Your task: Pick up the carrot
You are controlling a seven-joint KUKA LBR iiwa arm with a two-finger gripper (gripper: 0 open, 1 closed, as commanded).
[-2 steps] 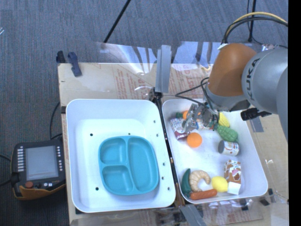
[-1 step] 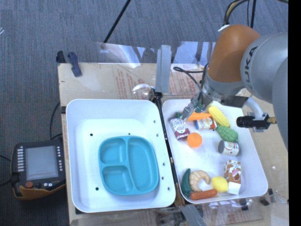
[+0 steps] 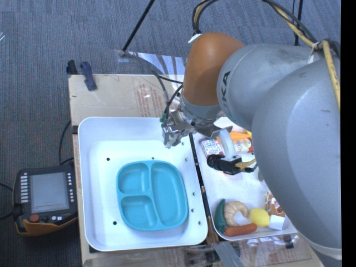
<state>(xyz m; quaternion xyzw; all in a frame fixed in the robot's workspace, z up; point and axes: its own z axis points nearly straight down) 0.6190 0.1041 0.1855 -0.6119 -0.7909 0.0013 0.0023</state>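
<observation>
Grey arm (image 3: 278,121) across the right bin (image 3: 245,189). Gripper (image 3: 170,139) over the left bin's (image 3: 89,149) far edge, above a blue tray (image 3: 151,194) — grip state unclear. Carrot (image 3: 241,230) lying near-level, lengthwise left-right, well off toward the right bin's near corner — beside a croissant (image 3: 236,209).

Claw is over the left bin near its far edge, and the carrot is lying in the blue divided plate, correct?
Not quite. The camera view shows the carrot in the right bin, near its front edge beside the croissant. The claw is over the left bin.

Bench (image 3: 111,93), cardboard-topped: two white bins side by side, left bin (image 3: 94,149), right bin (image 3: 250,191)
</observation>
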